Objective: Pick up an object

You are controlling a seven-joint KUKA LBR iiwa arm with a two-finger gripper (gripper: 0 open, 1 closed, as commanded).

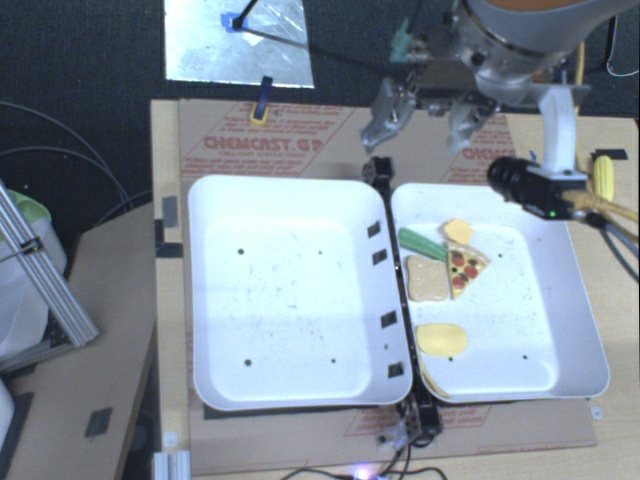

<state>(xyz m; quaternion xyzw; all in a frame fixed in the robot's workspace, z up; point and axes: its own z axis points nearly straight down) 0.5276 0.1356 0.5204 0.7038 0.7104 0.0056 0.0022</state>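
Note:
My gripper (420,126) hangs above the far edge of the bench, over the gap between the two bins, with its two fingers spread apart and nothing between them. In the right bin (560,328) lie a green strip (423,242), a small yellow piece (458,232), a pizza slice (464,268), a tan toast-like slab (427,282) and a yellow oval (441,340). These things sit in the bin's left half, nearer the camera than the gripper.
The left bin (290,288) stands beside the right one, joined by a black hinge strip (392,278). Both rest on a cardboard sheet (270,143). A shiny metal plate (238,28) lies at the back left.

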